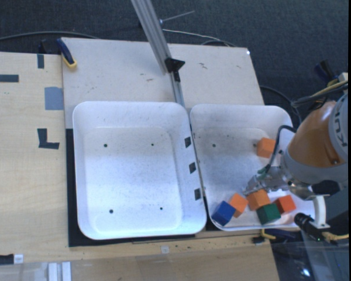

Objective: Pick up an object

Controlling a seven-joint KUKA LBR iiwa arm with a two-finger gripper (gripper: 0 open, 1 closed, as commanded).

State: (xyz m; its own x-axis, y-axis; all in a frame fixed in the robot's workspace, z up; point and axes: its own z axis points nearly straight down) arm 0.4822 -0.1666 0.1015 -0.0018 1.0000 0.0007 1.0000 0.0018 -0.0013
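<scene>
Several small blocks lie in the right bin. An orange block sits alone near its right wall. Along the front edge a blue cube, a small orange block, a darker orange block, a green block and a red-orange block cluster together. My gripper is low in the right bin, just behind the darker orange block and over the cluster. The wrist hides what lies directly under it.
The left bin stands beside the right one, their walls meeting in a ridge with black clips. A slanted metal rail rises behind the bins. The arm's orange band overhangs the right bin's right wall.
</scene>
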